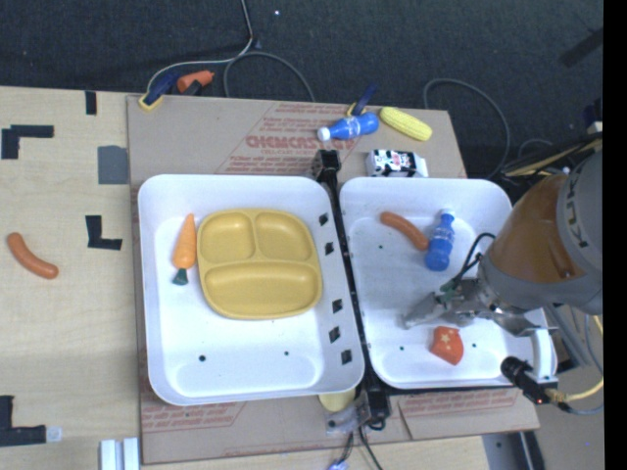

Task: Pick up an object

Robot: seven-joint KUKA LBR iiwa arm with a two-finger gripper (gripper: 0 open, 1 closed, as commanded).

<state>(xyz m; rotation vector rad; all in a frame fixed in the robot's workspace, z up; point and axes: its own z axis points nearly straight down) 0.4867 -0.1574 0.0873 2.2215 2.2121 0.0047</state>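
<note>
Two shallow white bins side by side on a cardboard sheet over a wooden bench. Left white bin (162, 360): a yellow three-compartment plastic plate (260, 262) near centre, an orange toy carrot with green tip (184, 244) lying just beside its left rim. Right white bin (392, 365): an orange-brown toy sausage (403, 227) toward the far wall, a blue plastic bottle with white cap (440, 242) tilted just right of it, ends nearly touching, and a red toy strawberry-like piece (447, 345) near the front wall. Grey arm with orange band (544, 248) reaching in from the right, low over the right bin. Two-finger metal gripper (423, 313) pointing left, fingers (416, 316) close together with a narrow gap, nothing seen between them — red piece lies just below and right of the fingertips, near but apart; blue bottle above the gripper, apart. Outside the bins, behind: a small blue-and-white toy bottle (349, 128), a yellow toy corn cob (405, 123) beside it, a black-and-white patterned small box (396, 163) against the right bin's far wall, an orange-and-yellow clamp (176, 86) at the cardboard's far left corner. Another orange-red toy sausage (31, 256) on the bench — well left of the bins. Black cable (245, 13) running over the dark floor behind.
</note>
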